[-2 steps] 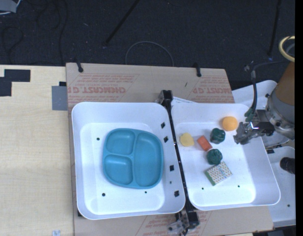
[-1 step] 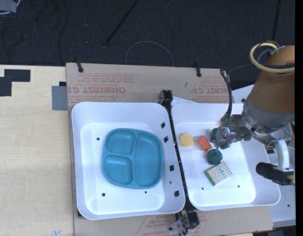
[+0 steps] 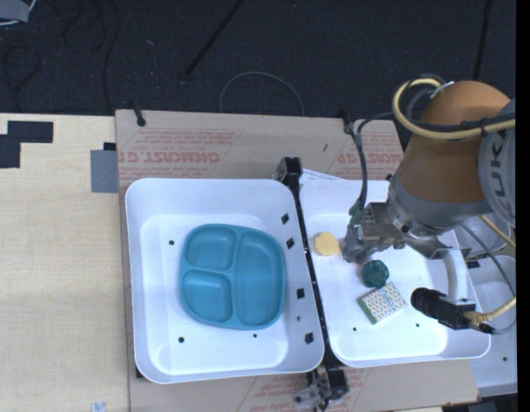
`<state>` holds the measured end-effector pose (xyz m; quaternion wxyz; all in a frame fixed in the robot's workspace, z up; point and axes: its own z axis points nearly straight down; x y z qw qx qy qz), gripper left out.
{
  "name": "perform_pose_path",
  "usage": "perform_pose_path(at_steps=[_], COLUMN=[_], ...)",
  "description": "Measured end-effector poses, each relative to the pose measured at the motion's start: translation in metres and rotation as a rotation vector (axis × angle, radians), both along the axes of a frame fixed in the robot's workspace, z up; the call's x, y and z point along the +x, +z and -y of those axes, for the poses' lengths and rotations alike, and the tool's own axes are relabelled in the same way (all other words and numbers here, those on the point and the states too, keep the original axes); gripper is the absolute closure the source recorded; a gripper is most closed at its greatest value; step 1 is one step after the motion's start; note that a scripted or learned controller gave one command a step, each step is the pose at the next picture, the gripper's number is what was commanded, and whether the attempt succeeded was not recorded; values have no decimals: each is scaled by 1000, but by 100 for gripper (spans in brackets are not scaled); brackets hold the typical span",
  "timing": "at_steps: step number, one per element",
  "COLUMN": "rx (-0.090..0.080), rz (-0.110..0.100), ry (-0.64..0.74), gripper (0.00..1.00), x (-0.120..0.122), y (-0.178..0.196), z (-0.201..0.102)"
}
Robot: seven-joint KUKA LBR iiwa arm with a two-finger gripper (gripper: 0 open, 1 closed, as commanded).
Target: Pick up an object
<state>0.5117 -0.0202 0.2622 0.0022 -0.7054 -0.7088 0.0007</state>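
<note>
Gripper (image 3: pixel 361 245), finger state indeterminable, hangs just above the small round teal ball (image 3: pixel 375 273) in the right-hand shallow white bin (image 3: pixel 419 346); recommend centring over that ball before descent.

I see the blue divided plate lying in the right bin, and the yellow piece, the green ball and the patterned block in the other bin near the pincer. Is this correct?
Not quite: the camera view shows the blue divided plate in the left bin, not the right one. The yellow piece, the green ball and the patterned block lie in the right bin, near the pincer.
</note>
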Motion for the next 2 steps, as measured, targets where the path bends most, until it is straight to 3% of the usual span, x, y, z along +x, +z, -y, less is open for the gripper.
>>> perform_pose_path(at_steps=[2], rx=[-1], rz=[-4], ry=[-1], gripper=[100], x=[-18], y=[-35], z=[-113])
